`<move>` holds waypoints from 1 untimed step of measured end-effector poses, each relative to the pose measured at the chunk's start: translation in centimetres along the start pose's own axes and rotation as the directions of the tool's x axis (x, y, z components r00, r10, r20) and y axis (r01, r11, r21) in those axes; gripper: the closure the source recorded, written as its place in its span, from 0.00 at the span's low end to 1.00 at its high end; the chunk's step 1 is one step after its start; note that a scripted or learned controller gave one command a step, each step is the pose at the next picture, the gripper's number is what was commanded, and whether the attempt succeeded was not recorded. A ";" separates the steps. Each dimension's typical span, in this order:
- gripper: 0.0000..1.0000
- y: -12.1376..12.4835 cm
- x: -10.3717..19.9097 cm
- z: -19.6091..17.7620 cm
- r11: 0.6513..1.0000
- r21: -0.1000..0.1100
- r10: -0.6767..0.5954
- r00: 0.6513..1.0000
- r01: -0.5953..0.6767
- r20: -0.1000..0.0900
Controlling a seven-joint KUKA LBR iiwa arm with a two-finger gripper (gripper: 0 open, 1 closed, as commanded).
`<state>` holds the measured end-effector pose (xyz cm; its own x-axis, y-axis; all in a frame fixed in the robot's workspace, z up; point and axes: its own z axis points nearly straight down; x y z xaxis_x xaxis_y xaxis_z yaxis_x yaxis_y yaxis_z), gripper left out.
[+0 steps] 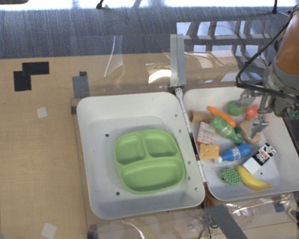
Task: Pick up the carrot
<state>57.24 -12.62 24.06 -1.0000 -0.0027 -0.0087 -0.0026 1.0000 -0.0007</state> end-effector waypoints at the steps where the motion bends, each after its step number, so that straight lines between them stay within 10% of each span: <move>1: 0.00 -2.3 -5.1 14.8 0.996 -0.001 0.087 0.996 -0.087 -0.004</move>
<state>62.51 -14.91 9.36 -0.9964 0.0846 -0.0052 0.0846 0.9964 0.0008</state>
